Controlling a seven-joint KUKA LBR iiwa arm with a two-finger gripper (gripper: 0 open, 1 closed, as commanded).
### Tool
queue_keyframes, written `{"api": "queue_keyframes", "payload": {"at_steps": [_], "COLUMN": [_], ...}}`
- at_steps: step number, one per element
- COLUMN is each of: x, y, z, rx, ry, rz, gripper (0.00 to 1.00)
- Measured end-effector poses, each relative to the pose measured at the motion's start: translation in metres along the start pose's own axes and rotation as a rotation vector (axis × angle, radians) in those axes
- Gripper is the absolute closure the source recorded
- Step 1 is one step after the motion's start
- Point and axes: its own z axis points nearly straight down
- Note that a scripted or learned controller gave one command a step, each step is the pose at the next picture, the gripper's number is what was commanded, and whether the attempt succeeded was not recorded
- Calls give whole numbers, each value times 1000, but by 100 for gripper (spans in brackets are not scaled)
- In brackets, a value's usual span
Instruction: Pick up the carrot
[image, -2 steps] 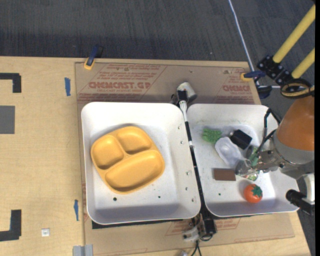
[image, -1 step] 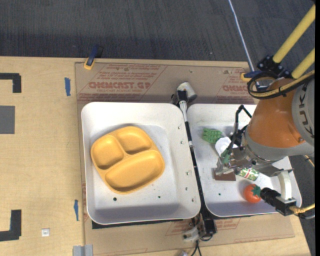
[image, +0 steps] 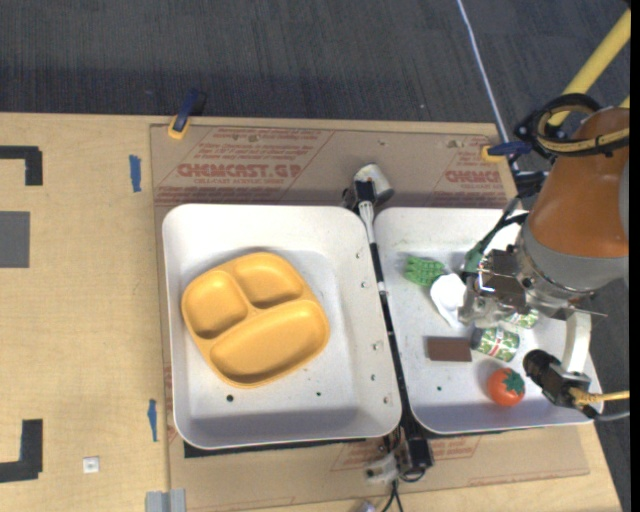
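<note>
An orange-red rounded piece with a green top (image: 506, 387), the only carrot-like thing here, lies near the front edge of the right bin (image: 420, 400). My gripper (image: 493, 298) hangs over the middle of that bin, above a green-and-white can (image: 497, 344) and beside a white object (image: 449, 296). It is behind the orange-red piece and apart from it. The grey wrist and orange band hide the bin's right side.
A brown block (image: 448, 349) lies left of the can and a green leafy toy (image: 424, 269) sits near the back of the right bin. The left bin (image: 190, 240) holds a yellow divided plate (image: 256, 316). A black cable fitting (image: 548, 371) hangs near the orange-red piece.
</note>
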Motion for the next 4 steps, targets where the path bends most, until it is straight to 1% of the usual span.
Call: {"api": "queue_keyframes", "payload": {"at_steps": [1,2,3,4], "x": [48,63,49,65], "y": [-12,-15,-11,-14], "z": [30,35,6,1], "rx": [5,5,-1,0], "ry": [1,1,0,0], "rz": [-88,-243,-107,-21], "gripper": [100,100,100,100]}}
